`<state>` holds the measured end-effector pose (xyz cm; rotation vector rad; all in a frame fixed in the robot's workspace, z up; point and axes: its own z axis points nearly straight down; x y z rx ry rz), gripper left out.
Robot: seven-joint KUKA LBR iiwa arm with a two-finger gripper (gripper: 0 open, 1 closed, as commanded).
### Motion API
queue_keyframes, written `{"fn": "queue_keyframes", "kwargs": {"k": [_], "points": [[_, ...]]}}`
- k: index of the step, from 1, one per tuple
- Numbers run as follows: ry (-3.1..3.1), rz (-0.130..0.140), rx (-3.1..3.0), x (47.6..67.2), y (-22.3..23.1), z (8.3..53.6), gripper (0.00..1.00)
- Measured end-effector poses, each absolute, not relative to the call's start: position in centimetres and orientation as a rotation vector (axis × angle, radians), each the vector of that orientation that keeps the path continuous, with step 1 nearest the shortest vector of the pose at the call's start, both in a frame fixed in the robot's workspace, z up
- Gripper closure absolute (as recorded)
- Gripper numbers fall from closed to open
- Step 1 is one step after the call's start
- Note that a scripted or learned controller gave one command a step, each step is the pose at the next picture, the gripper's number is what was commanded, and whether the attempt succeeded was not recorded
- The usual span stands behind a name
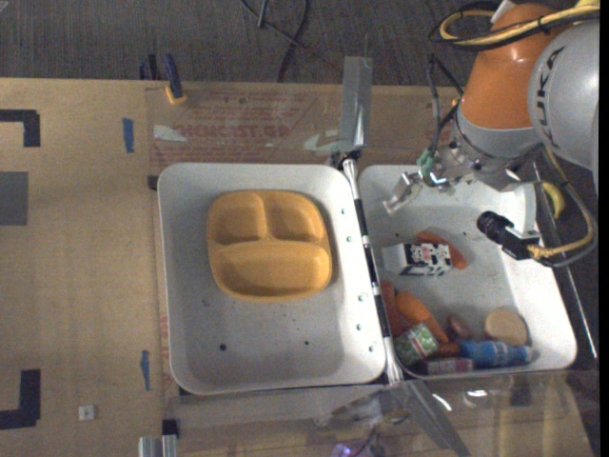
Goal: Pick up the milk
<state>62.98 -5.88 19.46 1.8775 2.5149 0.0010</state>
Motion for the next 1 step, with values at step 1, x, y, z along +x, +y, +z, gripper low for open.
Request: {"fn": "queue_keyframes", "kwargs": {"k": [1], "points": [[2.368,0.002,2.059,61.83,-10.73,8.64,0.0]]}}
